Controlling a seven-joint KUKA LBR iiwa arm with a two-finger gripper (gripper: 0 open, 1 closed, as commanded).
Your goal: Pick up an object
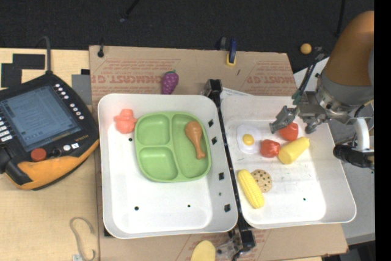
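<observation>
Gripper (292, 121) over the right bin (333, 205), at about two o'clock within it, just above a red tomato-like piece (291, 131). Fingers' state impossible to tell under the dark linkage, so no claim of a hold.

Risks, as judged:
- Crowding: second red piece (269, 147) and yellow piece (294, 150) lying just beside the target, at seven and six o'clock of it; likely to be nudged or pinched along.
- Round, smooth shapes apt to slip out sideways on closing.
- Fried egg (247, 140), at nine o'clock, too flat to grip well.

Count, right bin: two red pieces, one yellow piece, one fried egg, one corn cob (250, 187), one cookie (262, 178). Left bin (122, 205): one green divided plate (156, 159), one drumstick (195, 137) on it, one pink piece (124, 121), perhaps a strawberry. Outside: one purple grape bunch (170, 81).
</observation>
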